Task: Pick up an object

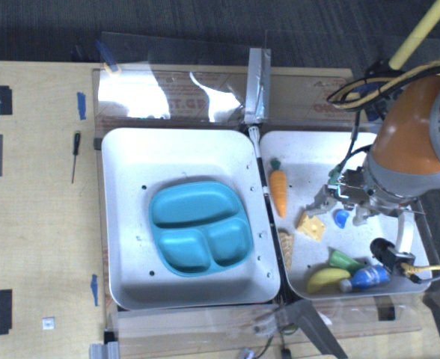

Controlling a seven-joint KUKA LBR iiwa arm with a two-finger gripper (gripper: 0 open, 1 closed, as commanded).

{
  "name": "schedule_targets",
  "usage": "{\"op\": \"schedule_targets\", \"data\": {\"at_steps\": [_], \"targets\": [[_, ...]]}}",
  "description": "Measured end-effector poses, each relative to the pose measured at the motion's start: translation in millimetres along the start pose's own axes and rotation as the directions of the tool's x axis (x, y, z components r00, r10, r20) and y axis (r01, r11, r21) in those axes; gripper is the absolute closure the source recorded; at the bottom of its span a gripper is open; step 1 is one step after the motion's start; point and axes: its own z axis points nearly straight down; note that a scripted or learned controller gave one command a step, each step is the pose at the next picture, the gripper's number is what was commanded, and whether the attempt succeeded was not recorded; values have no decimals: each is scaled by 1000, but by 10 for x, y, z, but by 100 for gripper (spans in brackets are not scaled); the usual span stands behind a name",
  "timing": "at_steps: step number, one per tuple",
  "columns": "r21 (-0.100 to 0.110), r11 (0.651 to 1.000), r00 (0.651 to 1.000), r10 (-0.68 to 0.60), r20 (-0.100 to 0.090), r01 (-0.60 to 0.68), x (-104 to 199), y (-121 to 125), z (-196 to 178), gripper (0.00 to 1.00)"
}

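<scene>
A grey and orange robot arm lowers its hand (pixel 345 203) into the right bin (pixel 310 152), fingers spread and holding nothing, above a small blue object (pixel 342 218) beside yellow cheese (pixel 310 226). Next, it likely must descend and close.

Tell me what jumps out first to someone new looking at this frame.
The big blue divided tray lying in the left bin grabs the eye first. Next is the arm's orange band at the right, with the tool low over the right bin. That bin holds a scatter of small things: a carrot by the divider, a yellow cheese wedge mid-bin, a banana at the near edge.
</scene>
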Motion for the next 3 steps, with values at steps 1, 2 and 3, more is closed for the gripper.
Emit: {"op": "schedule_targets", "data": {"at_steps": [1,2,3], "targets": [[-12,944,944,-329,5,329,-484,345,926,0],[-13,944,944,-329,5,329,-481,347,928,0],[-17,896,896,-443,6,443,-513,879,917,0]]}}
